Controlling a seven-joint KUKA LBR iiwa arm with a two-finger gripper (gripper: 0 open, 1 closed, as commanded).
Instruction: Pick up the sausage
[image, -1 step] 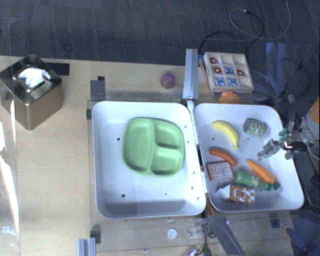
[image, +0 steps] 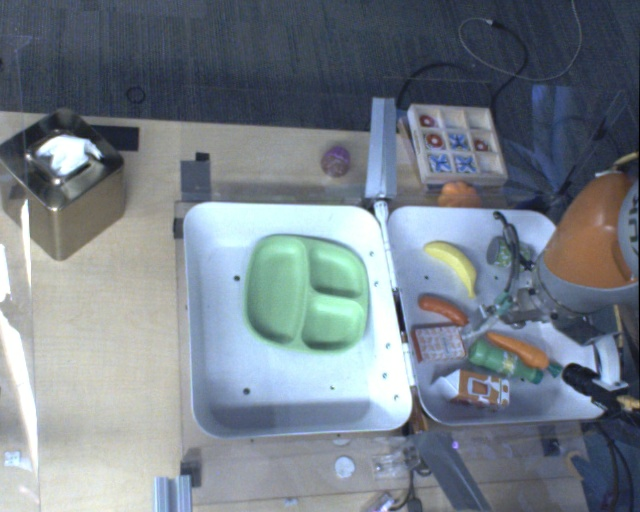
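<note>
The claw (image: 492, 312) sits just right of the sausage (image: 442, 308) to grab it, but I cannot tell its grip.

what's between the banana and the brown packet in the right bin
In the camera view, the sausage lies between the banana and the brown packet, just above the packet.

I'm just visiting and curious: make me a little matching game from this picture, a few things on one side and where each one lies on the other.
Things:
1. green plate
2. banana
3. sausage
4. tissue box

Places:
A. on the bench, left of both bins
B. right bin, just below the banana
C. middle of the left bin
D. upper part of the right bin

Pairs: 1-C, 2-D, 3-B, 4-A
</note>
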